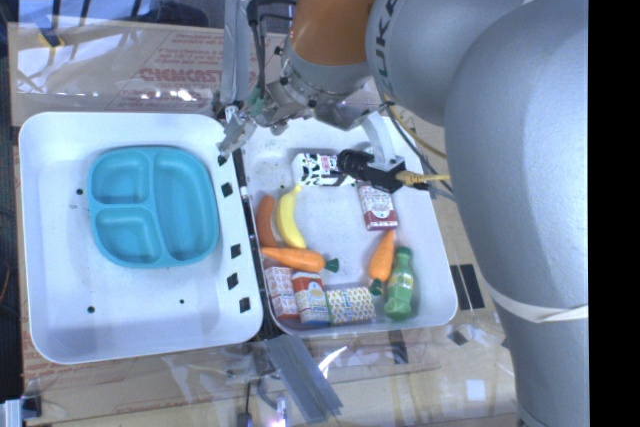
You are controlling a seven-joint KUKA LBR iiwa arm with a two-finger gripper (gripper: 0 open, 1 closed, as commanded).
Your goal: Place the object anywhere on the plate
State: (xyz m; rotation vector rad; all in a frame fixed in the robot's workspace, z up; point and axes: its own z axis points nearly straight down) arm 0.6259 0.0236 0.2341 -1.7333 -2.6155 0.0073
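The blue plate (153, 205), split into three compartments, lies in the left bin (60, 315) with nothing on it. My gripper (232, 133) hangs over the divider between the bins, at the top left corner of the right bin (430, 245), just past the plate's upper right edge. I see nothing held at its tip. The right bin holds a yellow banana (290, 218), two orange carrots (296, 259) (381, 257), a reddish sausage (265, 218), a cow-patterned carton (318, 168), a red packet (378, 207), a green bottle (400, 285) and small boxes (320, 303).
The arm's large grey body covers the right side of the view and overhangs the right bin's far end. A cardboard sheet under clear film (120, 65) lies behind the left bin. White floor of the left bin surrounds the plate.
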